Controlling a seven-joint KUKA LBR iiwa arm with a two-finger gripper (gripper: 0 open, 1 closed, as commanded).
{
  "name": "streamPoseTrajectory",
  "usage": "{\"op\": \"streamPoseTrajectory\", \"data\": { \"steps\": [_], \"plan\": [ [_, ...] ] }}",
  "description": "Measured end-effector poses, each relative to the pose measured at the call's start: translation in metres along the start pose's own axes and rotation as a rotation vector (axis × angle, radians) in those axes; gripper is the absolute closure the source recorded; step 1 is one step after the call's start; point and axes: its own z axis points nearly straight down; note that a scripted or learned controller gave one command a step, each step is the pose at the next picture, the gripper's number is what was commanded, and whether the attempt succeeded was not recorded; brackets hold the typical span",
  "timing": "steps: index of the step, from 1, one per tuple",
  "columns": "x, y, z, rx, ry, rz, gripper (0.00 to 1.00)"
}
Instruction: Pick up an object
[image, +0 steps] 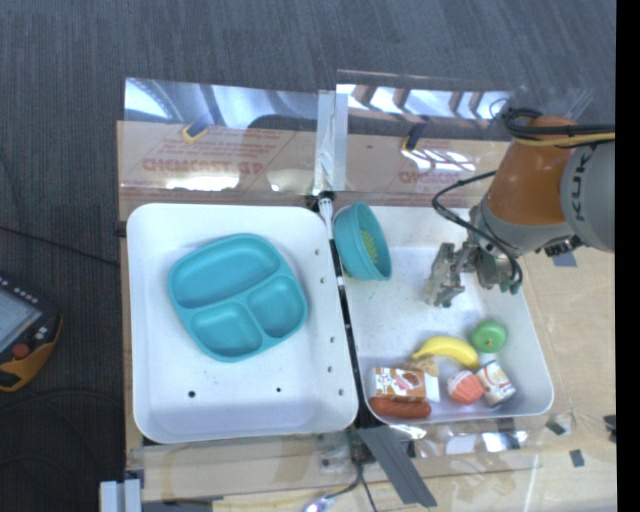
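Observation:
My gripper (441, 293) hangs over the middle of the right bin (400, 310), fingers pointing down at bare bin floor with nothing between them. Below it lie a yellow banana (447, 350) and a green apple (488, 336). Along the bin's front edge sit a small food package (399, 382), a sausage (398, 407) and a red-and-white cup (484, 384). A teal bowl (361, 241) leans on its side against the bin's left wall.
The left bin (170, 400) holds a teal divided plate (237, 295). The arm with its orange band (530, 180) enters from the upper right. A black device (20, 330) lies on the floor at far left.

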Motion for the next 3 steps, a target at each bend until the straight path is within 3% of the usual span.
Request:
{"op": "streamPoseTrajectory", "data": {
  "steps": [1, 2, 3],
  "plan": [
    [0.015, -0.028, 0.007, -0.006, -0.005, -0.423, 1.00],
    [0.016, -0.028, 0.009, -0.006, -0.004, -0.423, 0.00],
    [0.037, 0.007, 0.008, -0.003, -0.003, -0.227, 0.00]
  ]
}}
